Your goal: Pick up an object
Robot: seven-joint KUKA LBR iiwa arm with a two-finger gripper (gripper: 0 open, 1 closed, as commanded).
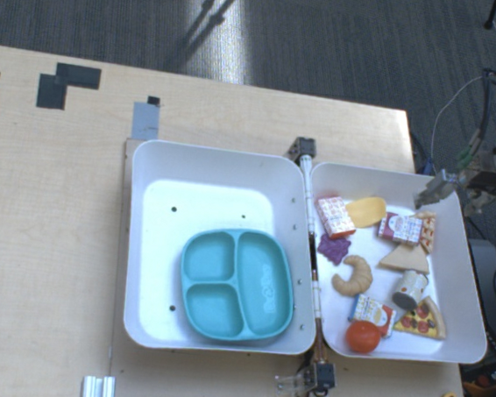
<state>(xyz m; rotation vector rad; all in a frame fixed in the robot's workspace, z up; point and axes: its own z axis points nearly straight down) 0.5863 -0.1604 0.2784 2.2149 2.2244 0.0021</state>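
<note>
At the near edge of the right bin [471, 336] sit a tomato [363, 337] and a pizza slice [421, 320]; farther in, a croissant [354, 274], then a yellow chip [366, 211]. Left bin [152, 227] holds a teal divided plate [236, 284]. Gripper [431, 193] hovers at right bin's far rim, holding nothing; jaw gap: cannot tell.

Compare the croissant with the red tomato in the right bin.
The croissant is tan and crescent-shaped; the tomato is red and round. The croissant lies mid-bin beside a purple piece; the tomato sits at the near edge, touching a small carton. Both lie loose in the right bin, apart from the gripper.
</note>
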